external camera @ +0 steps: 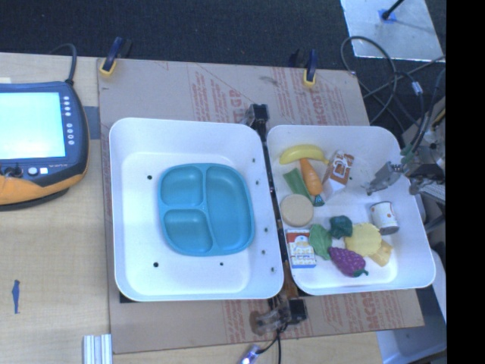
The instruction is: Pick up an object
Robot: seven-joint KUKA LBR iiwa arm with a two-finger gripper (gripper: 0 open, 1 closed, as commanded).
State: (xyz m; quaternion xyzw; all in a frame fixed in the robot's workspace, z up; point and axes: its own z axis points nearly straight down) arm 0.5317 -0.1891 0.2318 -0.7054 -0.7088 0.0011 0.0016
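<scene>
Small silver cylindrical can [385,218] lies on its side nr the right wall of the right-hand shallow white bin [362,137], apart from the toy food heap; prob easiest pick, w/ free room round it. Metal jaws [388,176] hang just above-left of it, over bare bin floor, nothing between them; released or clenched: can't tell. Yellow plastic banana [301,153] and orange carrot [311,177] sit crowded by the divider. Blue compartment plate [205,208] fills left bin, likely drop spot. Worktop is cardboard-covered.

Teach pendant [38,139] left of bins [121,203]
</scene>
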